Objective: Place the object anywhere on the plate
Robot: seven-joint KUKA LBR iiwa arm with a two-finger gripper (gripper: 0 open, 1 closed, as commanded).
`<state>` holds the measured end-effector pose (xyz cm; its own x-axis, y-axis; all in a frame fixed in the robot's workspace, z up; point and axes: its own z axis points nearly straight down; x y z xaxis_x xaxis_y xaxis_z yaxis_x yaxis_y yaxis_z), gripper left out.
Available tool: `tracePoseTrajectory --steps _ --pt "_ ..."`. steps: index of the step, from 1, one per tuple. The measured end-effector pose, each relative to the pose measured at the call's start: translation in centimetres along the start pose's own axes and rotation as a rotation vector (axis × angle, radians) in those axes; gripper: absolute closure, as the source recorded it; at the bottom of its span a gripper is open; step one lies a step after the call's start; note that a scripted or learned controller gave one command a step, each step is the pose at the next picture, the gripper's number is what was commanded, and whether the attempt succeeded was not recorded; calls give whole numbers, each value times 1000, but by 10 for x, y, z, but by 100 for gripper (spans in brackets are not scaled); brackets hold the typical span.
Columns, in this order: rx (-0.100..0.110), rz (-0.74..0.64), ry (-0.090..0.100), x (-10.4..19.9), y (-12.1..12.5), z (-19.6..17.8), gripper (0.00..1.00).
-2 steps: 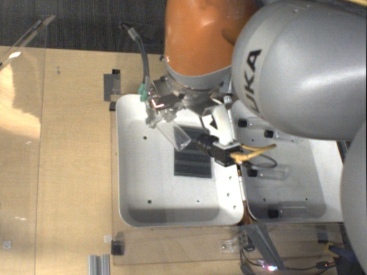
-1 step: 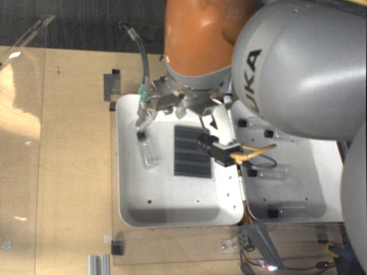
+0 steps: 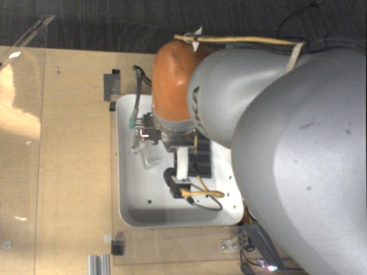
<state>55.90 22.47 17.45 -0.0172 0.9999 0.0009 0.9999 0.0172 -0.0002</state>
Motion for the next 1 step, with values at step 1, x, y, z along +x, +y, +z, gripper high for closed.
tracePoseTrajectory --steps 1 --pt "-5 279 5 2 -61 81 0"
